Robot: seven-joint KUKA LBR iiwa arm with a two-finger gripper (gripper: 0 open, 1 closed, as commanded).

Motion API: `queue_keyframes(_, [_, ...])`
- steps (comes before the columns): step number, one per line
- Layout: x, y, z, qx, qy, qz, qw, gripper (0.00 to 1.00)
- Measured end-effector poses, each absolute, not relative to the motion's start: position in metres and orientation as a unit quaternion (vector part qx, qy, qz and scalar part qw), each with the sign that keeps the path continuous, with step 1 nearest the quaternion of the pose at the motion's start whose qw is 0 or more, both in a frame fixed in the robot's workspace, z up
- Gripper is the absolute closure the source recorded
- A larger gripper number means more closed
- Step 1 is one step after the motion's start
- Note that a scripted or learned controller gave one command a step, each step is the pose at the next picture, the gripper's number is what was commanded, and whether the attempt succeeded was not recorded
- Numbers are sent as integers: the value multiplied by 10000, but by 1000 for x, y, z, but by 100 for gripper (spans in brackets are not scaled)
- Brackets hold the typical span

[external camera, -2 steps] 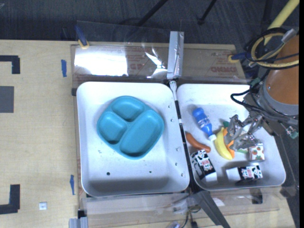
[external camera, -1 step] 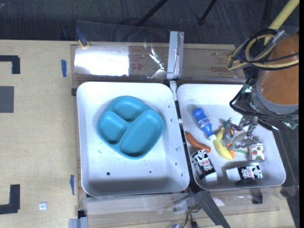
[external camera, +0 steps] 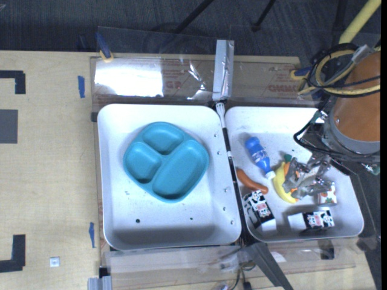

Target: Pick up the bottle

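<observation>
A blue bottle (external camera: 257,153) with a white cap lies tilted in the right bin (external camera: 347,219), its cap end pointing toward the front right. My gripper (external camera: 306,179) hangs low in the same bin, to the right of the bottle and a little nearer the front. It is over the right side of a yellow banana (external camera: 280,184), and a gap separates it from the bottle. Nothing from the bin visibly hangs from it.
An orange sausage-like piece (external camera: 247,177) lies just left of the bottle's cap. Two cow-patterned cartons (external camera: 259,209) (external camera: 315,220) sit at the right bin's front. The left bin (external camera: 115,222) holds a blue divided plate (external camera: 166,160). Cables and the arm crowd the right edge.
</observation>
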State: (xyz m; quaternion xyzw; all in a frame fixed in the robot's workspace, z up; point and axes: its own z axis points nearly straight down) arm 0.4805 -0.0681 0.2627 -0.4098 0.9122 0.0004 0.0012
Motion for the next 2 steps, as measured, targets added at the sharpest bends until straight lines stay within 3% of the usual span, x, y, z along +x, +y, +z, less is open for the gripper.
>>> queue_keyframes(2, [504,-157,242,-3980,9174,-9,35,100])
